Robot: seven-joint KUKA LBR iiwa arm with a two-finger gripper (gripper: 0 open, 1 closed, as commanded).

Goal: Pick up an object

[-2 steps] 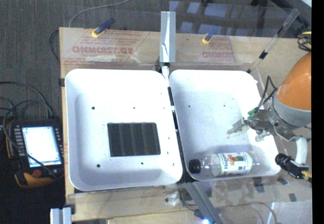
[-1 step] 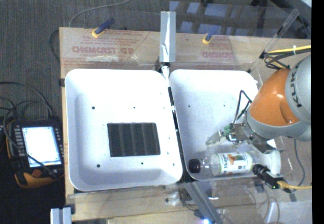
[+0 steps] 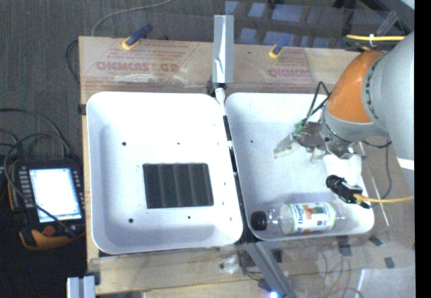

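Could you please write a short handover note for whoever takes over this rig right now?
Gripper: low over the right bin, upper middle; nothing seen between its fingers.
Things: a clear bottle with a black cap lies on its side along the right bin's near wall. A dark ribbed rectangle sits in the left bin.
Done: nothing lifted yet.
Left: grasp an object, probably the bottle, and raise it.

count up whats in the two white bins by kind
dark ribbed panel, flat in the left bin: 1
clear bottle with a black cap, lying on its side along the right bin's near wall: 1
total: 2
The gripper hangs over the right bin, apart from the bottle.
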